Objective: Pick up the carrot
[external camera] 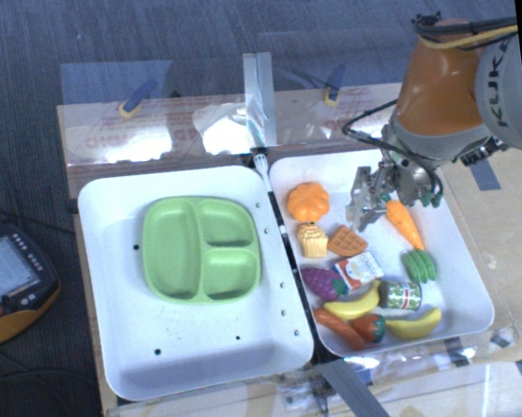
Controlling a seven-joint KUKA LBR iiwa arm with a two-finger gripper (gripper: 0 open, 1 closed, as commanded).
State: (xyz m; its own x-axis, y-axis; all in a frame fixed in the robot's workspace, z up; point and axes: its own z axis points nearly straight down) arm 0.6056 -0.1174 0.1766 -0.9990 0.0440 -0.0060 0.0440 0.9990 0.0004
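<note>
Bins (115,362) sit on bench (511,248), over dark carpet (1,93).

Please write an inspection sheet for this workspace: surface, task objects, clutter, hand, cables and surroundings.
Surface: two white bins side by side; left bin, right bin.
Job's things: carrot lies in the right bin, near its right wall, beside the hand.
Clutter: green divided plate in the left bin; orange pumpkin, waffle, purple grapes, two bananas, can in the right bin.
Hand: hand is low over the right bin, left of the carrot; finger state unclear.
Cables: black cable loops by the wrist.
Surroundings: pendant on the floor at left.
</note>
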